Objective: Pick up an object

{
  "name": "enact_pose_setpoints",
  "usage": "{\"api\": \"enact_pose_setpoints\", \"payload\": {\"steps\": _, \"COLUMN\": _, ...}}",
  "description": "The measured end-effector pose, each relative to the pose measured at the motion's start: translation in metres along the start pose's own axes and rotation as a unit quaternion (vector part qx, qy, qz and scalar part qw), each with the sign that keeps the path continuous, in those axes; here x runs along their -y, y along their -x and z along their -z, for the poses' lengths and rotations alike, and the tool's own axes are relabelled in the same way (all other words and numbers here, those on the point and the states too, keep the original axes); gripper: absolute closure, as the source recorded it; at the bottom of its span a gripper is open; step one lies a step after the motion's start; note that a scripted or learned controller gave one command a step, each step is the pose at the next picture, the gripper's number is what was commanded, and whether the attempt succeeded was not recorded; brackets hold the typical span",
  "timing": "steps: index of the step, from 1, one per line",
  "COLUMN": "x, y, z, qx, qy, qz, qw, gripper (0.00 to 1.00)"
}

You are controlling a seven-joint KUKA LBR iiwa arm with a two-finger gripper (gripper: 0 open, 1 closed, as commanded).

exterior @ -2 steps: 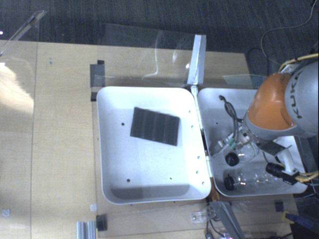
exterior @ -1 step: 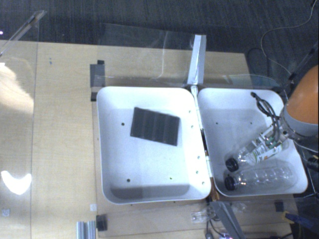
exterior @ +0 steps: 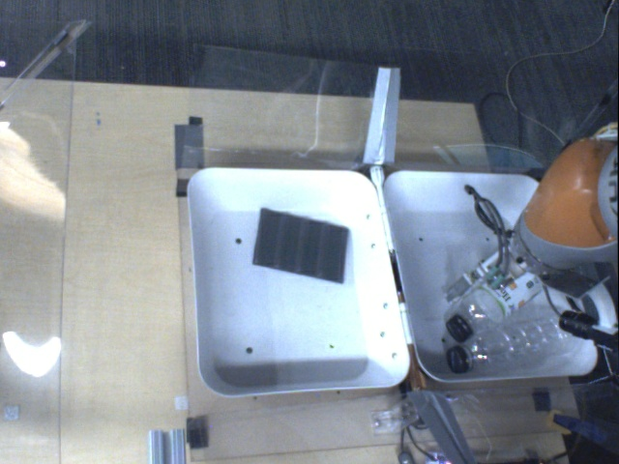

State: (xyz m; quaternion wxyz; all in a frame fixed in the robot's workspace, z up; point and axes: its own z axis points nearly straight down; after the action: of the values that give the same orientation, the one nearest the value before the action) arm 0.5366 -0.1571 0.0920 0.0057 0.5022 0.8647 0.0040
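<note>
A flat dark grey rectangular pad (exterior: 301,245) lies in the left bin (exterior: 208,288), toward its far half, slightly skewed. My gripper (exterior: 457,343) hangs over the near part of the right bin (exterior: 426,220), well to the right of the pad. Its two dark fingertips (exterior: 457,327) stand apart, with only white bin floor between them, so it is open and holds nothing. The grey arm with its orange band (exterior: 571,206) reaches in from the right and covers that bin's right side.
A raised divider (exterior: 392,269) separates the two bins. A clear upright panel and a metal post (exterior: 384,114) stand behind them. Loose black cables (exterior: 486,213) trail from the wrist over the right bin. The wooden bench (exterior: 97,259) stretches to the left.
</note>
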Motion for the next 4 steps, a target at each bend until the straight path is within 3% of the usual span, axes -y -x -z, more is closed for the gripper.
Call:
{"api": "enact_pose_setpoints", "payload": {"steps": 1, "x": -0.001, "y": -0.003, "z": -0.002, "qx": 0.001, "qy": -0.001, "qz": -0.112, "qw": 0.9937, "gripper": 0.0}}
{"api": "enact_pose_setpoints", "payload": {"steps": 2, "x": -0.043, "y": -0.029, "z": -0.002, "qx": 0.002, "qy": 0.0, "qz": -0.004, "qw": 1.0, "gripper": 0.0}}
{"api": "enact_pose_setpoints", "payload": {"steps": 3, "x": -0.107, "y": 0.015, "z": -0.005, "qx": 0.001, "qy": -0.001, "qz": -0.039, "qw": 0.9992, "gripper": 0.0}}
{"api": "enact_pose_setpoints", "payload": {"steps": 4, "x": -0.086, "y": -0.028, "z": 0.038, "qx": -0.001, "qy": -0.004, "qz": -0.094, "qw": 0.9955, "gripper": 0.0}}
